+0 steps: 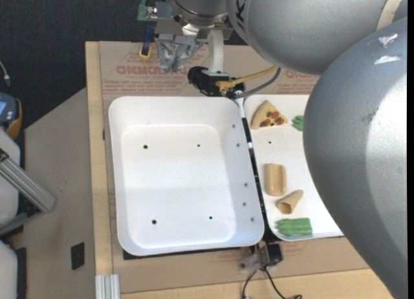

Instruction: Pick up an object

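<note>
From the camera view, the grey arm point(336, 97) filled the upper right and hid much of the right bin point(323, 217), whose far and right parts could not be seen. The gripper point(173, 55) hung above the tabletop point(103, 162) near its far edge, beyond the left bin point(174, 175); it was small, cluttered with wires and dark against the cardboard, so whether the jaws stood spread or pressed together could not be told, and nothing could be seen between them.

Along the near-left part of the right bin lay the objects. A pizza slice point(268, 115), tan with red spots, sat toward the far end, and just beside it a green piece point(298, 122) was partly cut off by the arm, its kind unclear. Nearer the middle lay a plain tan cylinder point(275, 179), and close to it a small tan cone point(290, 201), tilted. At the bin's near-left corner lay a green ridged object point(295, 228). A black cable point(251, 155) ran along the edge where the two bins met.
</note>
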You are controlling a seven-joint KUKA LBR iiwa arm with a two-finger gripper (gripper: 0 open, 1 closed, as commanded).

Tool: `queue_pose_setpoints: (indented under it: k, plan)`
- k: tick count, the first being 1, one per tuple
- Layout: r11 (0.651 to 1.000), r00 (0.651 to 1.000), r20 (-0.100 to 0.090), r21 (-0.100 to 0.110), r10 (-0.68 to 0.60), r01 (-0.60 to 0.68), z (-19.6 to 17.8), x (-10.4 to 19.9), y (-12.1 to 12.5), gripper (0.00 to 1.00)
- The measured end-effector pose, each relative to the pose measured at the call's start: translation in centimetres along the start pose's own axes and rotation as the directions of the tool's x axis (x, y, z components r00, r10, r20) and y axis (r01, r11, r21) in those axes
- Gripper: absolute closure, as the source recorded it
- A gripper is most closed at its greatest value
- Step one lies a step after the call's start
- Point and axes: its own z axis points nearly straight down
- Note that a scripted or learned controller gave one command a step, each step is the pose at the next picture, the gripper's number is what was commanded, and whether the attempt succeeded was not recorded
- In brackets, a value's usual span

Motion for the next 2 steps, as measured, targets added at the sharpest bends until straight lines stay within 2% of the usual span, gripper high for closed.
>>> queue_pose_setpoints:
  k: [1,2]
  plan:
    - [1.0,1.0,0.004,0.021,0.007,-0.008,19.4,-0.3,0.4,1.0]
    - [1.0,1.0,-0.002,0.002,0.007,-0.007,15.6,-0.2,0.8,1.0]
